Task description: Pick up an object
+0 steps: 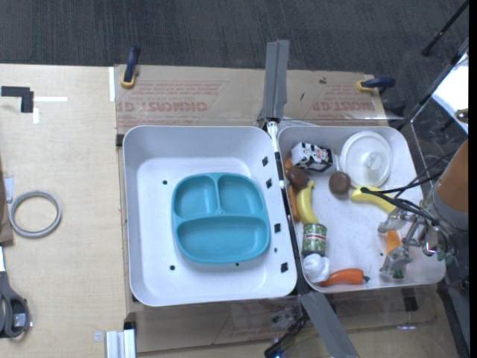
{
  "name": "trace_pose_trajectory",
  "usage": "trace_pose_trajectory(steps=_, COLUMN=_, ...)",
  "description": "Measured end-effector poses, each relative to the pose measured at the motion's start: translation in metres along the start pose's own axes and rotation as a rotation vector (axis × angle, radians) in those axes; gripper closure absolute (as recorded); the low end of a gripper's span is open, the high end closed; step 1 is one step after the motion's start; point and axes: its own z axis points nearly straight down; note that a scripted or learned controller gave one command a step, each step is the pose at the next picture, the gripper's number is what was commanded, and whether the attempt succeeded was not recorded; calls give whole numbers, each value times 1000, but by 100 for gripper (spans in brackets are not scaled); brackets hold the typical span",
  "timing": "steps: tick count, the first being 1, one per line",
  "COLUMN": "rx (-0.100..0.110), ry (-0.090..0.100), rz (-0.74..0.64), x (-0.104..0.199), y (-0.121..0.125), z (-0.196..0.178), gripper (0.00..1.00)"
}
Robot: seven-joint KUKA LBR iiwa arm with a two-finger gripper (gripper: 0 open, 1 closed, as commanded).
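Brown cardboard (246,95) lies under the two white bins, printed with mirrored red lettering that seems to read "CHEMCAST GP", though it is too faint to be sure. Two bins sit side by side: the left bin (141,222) holds one teal divided plate (221,217) with three compartments, and the right bin (417,162) holds the loose objects. At the right bin's 12 o'clock is a small black-and-white carton (311,155) whose print is too small to read, and a round white lid (367,157) sits at about 1 o'clock. Two bananas can be counted: one (304,201) at 9 o'clock against the divider, the other (374,198) at 3 o'clock, partly crossed by black cables. Two brown round lumps show, one (299,176) just above the first banana and one (340,183) near the bin's middle. At 7 o'clock a green-labelled bottle (314,246) lies on its side, its label unreadable, with a carrot (344,277) just beside its white cap. An orange piece (392,239) at 4 o'clock is half hidden by the gripper (399,263), which hangs at the bin's 5 o'clock corner; whether its pincer is released or clenched cannot be told, and nothing shows between its tips. A grey ring (33,213) lies at the bench's 9 o'clock, with scissors (13,313) cut off at 8 o'clock.
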Motion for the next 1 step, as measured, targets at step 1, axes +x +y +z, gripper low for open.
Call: trace_pose_trajectory(steps=1, rx=0, ry=-2, rz=-61, x=-35, y=32, z=0, gripper=0)
